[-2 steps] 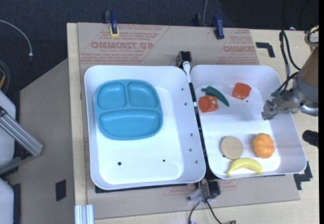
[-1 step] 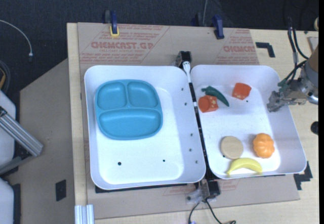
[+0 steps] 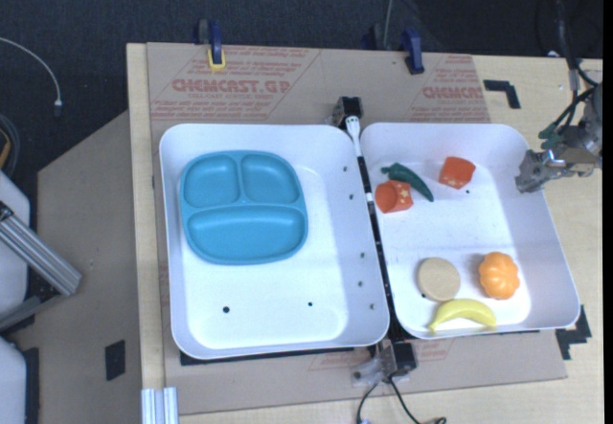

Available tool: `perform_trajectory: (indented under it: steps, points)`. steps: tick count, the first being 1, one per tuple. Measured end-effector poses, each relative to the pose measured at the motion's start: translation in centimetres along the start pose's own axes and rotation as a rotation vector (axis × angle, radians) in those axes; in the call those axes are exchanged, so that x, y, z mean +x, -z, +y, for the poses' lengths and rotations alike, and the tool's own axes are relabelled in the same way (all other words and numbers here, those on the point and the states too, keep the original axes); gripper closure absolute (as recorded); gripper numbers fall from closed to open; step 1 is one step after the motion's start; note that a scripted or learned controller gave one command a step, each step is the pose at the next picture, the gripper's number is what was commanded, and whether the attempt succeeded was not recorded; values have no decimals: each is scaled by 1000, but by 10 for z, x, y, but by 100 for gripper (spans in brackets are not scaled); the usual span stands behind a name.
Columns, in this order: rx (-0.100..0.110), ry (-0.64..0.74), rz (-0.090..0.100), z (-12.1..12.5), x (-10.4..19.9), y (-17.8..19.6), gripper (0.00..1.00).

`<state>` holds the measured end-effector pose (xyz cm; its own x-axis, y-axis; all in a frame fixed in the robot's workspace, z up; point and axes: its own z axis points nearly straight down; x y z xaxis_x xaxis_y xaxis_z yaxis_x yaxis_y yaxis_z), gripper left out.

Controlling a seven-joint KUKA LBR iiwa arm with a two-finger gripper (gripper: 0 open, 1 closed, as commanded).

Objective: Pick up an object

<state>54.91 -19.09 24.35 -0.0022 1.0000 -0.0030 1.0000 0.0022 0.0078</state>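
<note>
The right bin (image 3: 536, 221) holds several toy foods. A red tomato (image 3: 394, 196) lies at its left side with a green pepper (image 3: 409, 179) touching it. An orange-red piece (image 3: 457, 171) sits near the back. A tan round cookie (image 3: 439, 278), an orange fruit (image 3: 498, 275) and a yellow banana (image 3: 464, 315) lie along the front. My gripper (image 3: 536, 171) hangs at the bin's right rim, apart from all the foods, with nothing seen in it.
The left bin (image 3: 201, 307) bears a blue divided plate (image 3: 244, 206) in its back half. Both bins rest on a cardboard sheet (image 3: 287, 78) held by blue clamps (image 3: 215, 35). Cables (image 3: 575, 49) hang at the far right.
</note>
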Motion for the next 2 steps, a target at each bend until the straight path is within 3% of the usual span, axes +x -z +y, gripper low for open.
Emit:
perform_trajectory:
  steps: [1, 2]
  points:
    - [1, -1, 0, 1, 0, 42, 100]
    - [9, 3, 5, 12, 48, 26, 100]
